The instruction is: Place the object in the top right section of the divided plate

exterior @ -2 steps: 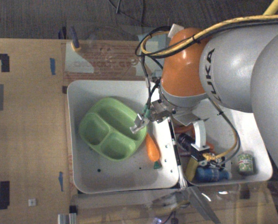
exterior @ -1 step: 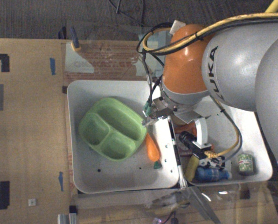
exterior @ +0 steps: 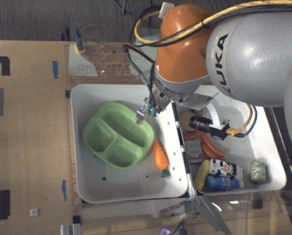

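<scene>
A light green divided plate (exterior: 117, 135) with three sections lies tilted in the left white bin (exterior: 87, 180). An orange toy carrot (exterior: 160, 156) with a green tip rests on the bin floor just off the plate's right edge. My gripper (exterior: 144, 113) hangs from the grey and orange arm, right over the plate's upper right rim. The arm's bulk hides the back right corner of this bin. I see nothing clearly held at the gripper's tip.
The right bin (exterior: 273, 175) holds a yellow banana (exterior: 202, 174), a blue object (exterior: 222, 183), a black-and-white patterned item (exterior: 221, 167), a small green can (exterior: 257, 171) and orange pieces (exterior: 212, 144). A ridge (exterior: 181, 151) divides the two bins.
</scene>
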